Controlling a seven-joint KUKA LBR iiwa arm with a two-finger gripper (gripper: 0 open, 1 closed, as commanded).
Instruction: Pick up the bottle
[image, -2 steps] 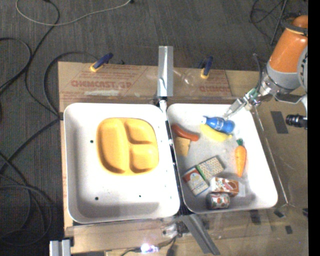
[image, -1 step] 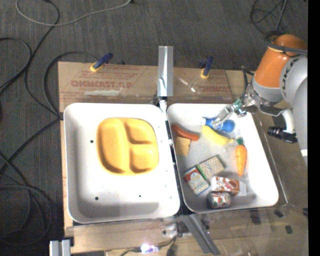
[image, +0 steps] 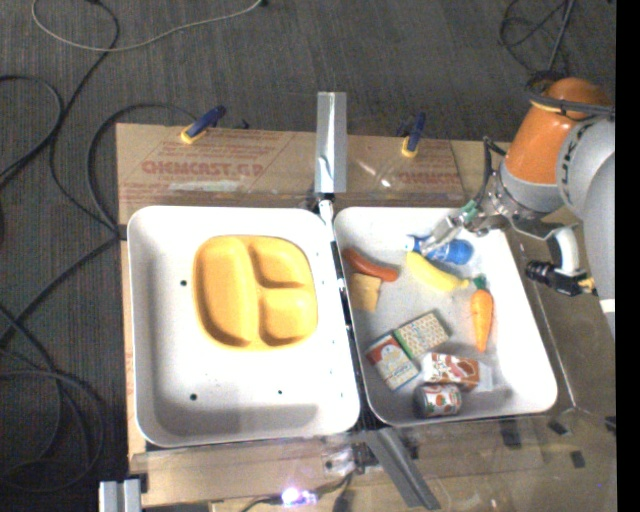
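Note:
The bottle (image: 450, 250) is a small blue and white one lying on its side near the back of the right bin (image: 535, 330). It rests against a yellow banana-shaped toy (image: 435, 272). My gripper (image: 468, 216) hangs just above and behind the bottle's right end, close to the bin's back right corner. The grey arm with its orange band (image: 548, 130) comes in from the right. The gripper's tip is small and partly blurred against the bottle.
The right bin also holds a red sausage (image: 370, 266), an orange carrot (image: 482, 316), two small boxes (image: 406, 346), a carton (image: 452, 368) and a can (image: 438, 400). A yellow divided tray (image: 256, 290) lies in the left bin (image: 160, 390).

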